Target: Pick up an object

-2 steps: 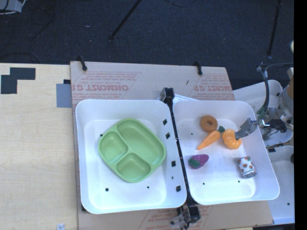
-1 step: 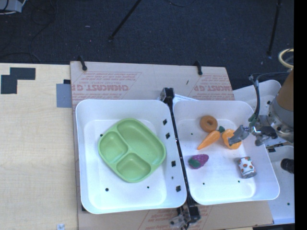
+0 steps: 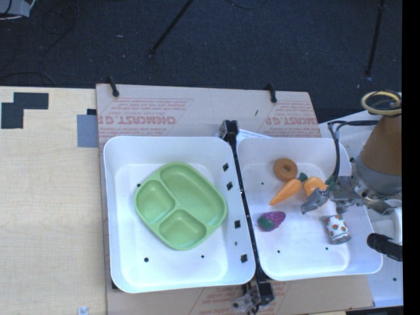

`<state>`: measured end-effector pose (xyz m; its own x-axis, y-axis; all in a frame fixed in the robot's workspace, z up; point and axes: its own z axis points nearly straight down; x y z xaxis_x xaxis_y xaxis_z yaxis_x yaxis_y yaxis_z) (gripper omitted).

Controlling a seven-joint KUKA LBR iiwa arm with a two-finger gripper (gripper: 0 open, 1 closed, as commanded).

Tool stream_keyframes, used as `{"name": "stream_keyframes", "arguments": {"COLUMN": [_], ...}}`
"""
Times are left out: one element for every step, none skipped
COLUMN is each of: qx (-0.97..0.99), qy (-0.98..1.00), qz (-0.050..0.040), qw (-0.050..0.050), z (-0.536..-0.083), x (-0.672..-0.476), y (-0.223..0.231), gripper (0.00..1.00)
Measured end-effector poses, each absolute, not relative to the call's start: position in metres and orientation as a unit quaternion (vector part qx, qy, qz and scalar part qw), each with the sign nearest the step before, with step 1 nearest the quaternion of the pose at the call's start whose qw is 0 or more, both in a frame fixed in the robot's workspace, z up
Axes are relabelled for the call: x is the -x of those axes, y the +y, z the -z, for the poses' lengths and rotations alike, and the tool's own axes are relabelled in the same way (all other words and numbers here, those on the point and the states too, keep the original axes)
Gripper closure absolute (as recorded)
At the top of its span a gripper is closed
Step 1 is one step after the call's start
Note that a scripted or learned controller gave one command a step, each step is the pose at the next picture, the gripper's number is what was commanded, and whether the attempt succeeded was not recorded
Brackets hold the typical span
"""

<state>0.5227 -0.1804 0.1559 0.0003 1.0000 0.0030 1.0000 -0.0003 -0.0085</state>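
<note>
In the right bin (image 3: 295,261) lie a brown ring-shaped doughnut (image 3: 285,169), an orange carrot (image 3: 286,191) with a green top, a small orange piece (image 3: 314,185), a purple and green berry-like toy (image 3: 271,220) and a small white can (image 3: 337,229) with orange spots. My gripper (image 3: 317,201) hangs low over the bin's right half, just below the orange piece and up-left of the can. Nothing shows as lifted off the bin floor.
The left bin (image 3: 125,254) holds a green divided plate (image 3: 180,205). A black divider rail (image 3: 239,202) runs between the bins. The arm's body (image 3: 382,151) stands over the right bin's right rim. Cardboard lies under both bins.
</note>
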Motion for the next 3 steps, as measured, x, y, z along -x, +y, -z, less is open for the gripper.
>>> {"name": "stream_keyframes", "arguments": {"qx": [0.707, 0.709, 0.707], "qy": [-0.707, -0.705, -0.708], "qz": [-0.0015, -0.0012, 0.0004], "qw": [0.003, 0.003, 0.000], "z": [-0.107, -0.120, -0.165], "x": [-0.530, -0.530, -0.537], "y": [-0.183, -0.184, -0.180], "gripper": [0.00, 1.00, 1.00]}}
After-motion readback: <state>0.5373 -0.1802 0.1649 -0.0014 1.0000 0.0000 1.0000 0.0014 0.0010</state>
